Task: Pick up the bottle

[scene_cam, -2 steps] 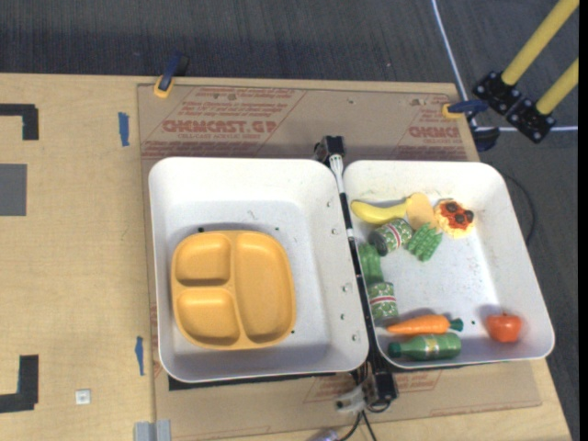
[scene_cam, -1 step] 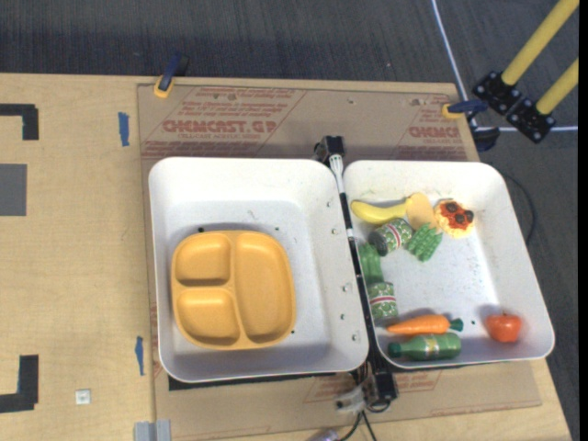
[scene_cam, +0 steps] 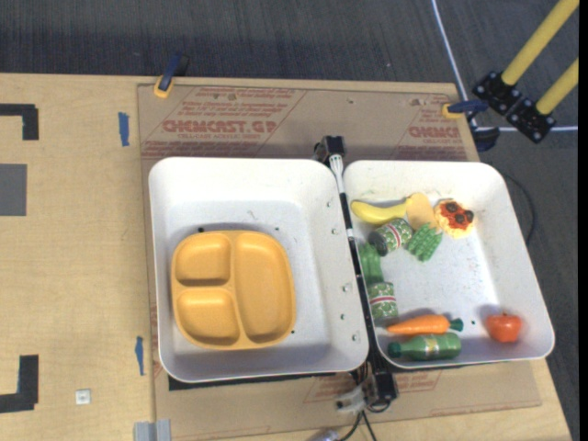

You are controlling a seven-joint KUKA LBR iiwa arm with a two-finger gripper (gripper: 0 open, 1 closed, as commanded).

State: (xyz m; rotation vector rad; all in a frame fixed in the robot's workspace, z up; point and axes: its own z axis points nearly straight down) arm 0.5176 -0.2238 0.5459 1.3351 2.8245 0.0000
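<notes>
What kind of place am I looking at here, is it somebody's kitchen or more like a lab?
Most likely a robotics lab bench, not a kitchen: two white bins sit on taped-down cardboard sheeting, holding toy food and a yellow divided tray, above carpet.

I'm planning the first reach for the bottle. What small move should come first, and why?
Probably bring the hand over the right bin's near edge, above the green bottle. It lies on its side there, with the carrot touching it just behind, so approaching from the front rim side looks cleaner.
</notes>
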